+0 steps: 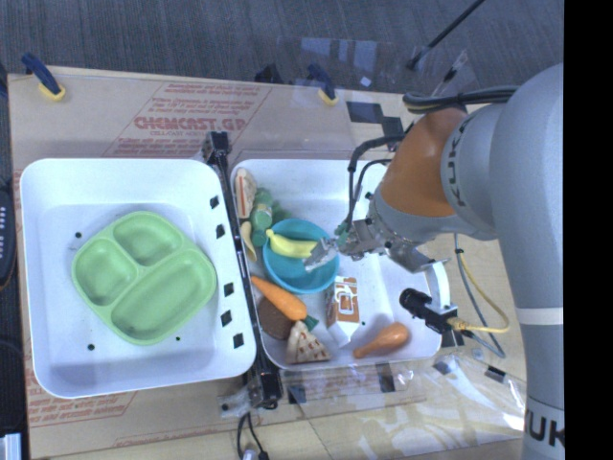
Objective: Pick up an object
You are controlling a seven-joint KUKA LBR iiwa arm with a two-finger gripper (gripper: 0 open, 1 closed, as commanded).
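Note:
The right bin (297, 172) holds a heap of toy food. A blue bowl (287, 268) in its middle carries a yellow banana (288, 244). In front of the bowl lie an orange carrot (280, 299), a brown piece (273, 323), a tan wedge (306, 345), a white carton (345, 305) and an orange drumstick (381, 338). Green pieces (261, 211) and a bread-like stick (245, 195) lie behind the bowl. My gripper (323, 254) hangs low over the bowl's right rim, beside the banana's end. Nothing visibly lifted hangs from it.
The left bin (48, 353) holds a green divided plate (144, 276). A black clamp strip (230, 247) runs between the two bins. My grey arm with its orange band (426, 166) covers the right bin's far right side. Cables (479, 305) trail by the bin's right wall.

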